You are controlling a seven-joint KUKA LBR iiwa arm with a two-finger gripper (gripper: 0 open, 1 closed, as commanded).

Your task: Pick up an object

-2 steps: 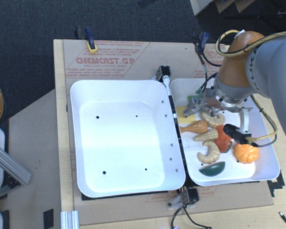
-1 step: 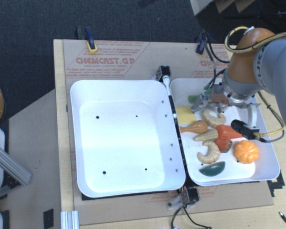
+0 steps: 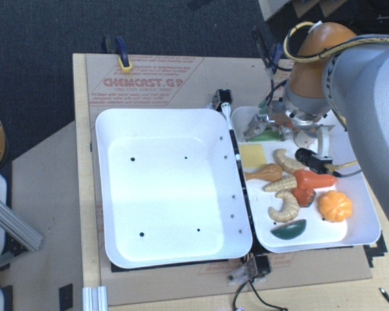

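Robot arm lowered into the right bin's far corner, over a green object.

The gripper [image 3: 272,123] sits at the green object [image 3: 267,135]; whether its jaws are wide or narrow, I cannot tell. Other toys crowd the right bin's [image 3: 360,235] middle.

I count two white bins [image 3: 168,186] on my counter [image 3: 149,76]. The right bin [image 3: 356,229] holds one orange pumpkin [image 3: 335,206], one red piece [image 3: 309,181], one yellow square [image 3: 251,154], one dark green piece [image 3: 288,229], and what looks like four tan pieces [image 3: 285,206], though they overlap.
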